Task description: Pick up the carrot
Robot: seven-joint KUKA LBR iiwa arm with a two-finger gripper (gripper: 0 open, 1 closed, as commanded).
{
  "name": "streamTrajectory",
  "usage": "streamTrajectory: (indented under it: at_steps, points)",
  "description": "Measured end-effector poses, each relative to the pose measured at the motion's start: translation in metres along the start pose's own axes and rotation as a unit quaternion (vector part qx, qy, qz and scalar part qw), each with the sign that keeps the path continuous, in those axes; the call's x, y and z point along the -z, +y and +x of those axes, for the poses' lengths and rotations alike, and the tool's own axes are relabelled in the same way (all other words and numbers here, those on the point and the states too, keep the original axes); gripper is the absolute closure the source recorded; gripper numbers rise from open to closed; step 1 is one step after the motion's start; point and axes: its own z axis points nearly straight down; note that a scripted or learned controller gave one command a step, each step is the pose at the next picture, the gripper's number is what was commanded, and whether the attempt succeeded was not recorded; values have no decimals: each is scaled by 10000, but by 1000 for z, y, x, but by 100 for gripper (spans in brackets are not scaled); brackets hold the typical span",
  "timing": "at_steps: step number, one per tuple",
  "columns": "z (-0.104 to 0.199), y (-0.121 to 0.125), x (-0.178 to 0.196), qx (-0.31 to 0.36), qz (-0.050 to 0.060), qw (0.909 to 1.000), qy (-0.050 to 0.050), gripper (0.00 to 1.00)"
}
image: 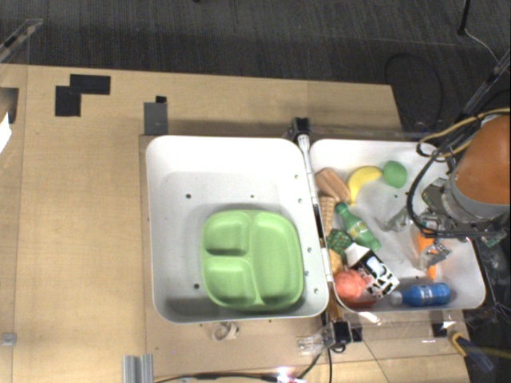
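reaching into the right bin beside the carrot

hanging over the right bin (375, 159), the grey arm with its orange band (489, 159) is coming in from the right, and the jaws (433, 251) are pointing down near that bin's right side. whether the jaws are open or closed cannot be told, since the wrist and dark cables are covering them from above. the carrot (431, 272) is showing as a small orange sliver just below the jaws, close against them, in the right part of the right bin; too little of it is visible to say which way its long axis is running or where its tip is pointing, and nothing is showing it between the jaws. a blue object (425, 295) is lying just below it along the front wall. toward the bin's left side a green bottle (354, 225), a red round item (353, 287) and a yellow piece (365, 177) are lying. the left bin (172, 166) is holding a green divided tray (252, 256). both bins are sitting on the tabletop (72, 238).
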Motion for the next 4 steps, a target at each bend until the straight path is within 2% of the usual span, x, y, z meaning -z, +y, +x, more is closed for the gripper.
streamTrajectory:
  at_steps: [1, 2, 3, 4]
  points:
    - [7, 5, 0, 1916, -10, 9815, 0, 0]
    - [3, 3, 14, 1913, 43, 9815, -45, 100]
    - [3, 3, 14, 1912, 39, 9815, -44, 0]
    - [-2, 2, 26, 1911, 78, 9815, -89, 100]
